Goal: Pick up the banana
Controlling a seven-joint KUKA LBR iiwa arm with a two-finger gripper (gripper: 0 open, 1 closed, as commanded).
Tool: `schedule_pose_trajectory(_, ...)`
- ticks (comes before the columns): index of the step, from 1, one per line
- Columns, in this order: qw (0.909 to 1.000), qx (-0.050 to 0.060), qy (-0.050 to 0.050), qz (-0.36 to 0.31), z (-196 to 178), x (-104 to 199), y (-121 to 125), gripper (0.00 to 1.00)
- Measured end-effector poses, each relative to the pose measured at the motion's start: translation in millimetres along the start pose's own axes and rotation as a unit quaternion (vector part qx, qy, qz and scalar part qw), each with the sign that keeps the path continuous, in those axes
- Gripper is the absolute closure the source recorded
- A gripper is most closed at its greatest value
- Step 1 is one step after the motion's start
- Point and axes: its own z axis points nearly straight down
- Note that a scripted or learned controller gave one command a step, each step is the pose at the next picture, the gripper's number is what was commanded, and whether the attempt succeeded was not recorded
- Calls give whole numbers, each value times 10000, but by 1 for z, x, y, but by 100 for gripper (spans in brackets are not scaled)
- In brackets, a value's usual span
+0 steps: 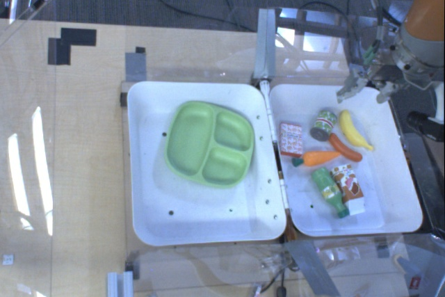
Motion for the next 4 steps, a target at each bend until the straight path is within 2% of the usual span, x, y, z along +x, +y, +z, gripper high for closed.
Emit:
schedule_pose_trajectory(1,9997,4,-2,-248,114,-53,4,0)
schedule_pose_trajectory(2,9998,-125,-32,-118,176,-77,1,0)
schedule_pose_trajectory(3,9997,-136,-21,217,175,-76,-1,0)
schedule_pose_trajectory(4,9997,-151,-28,198,165,-75,0,100)
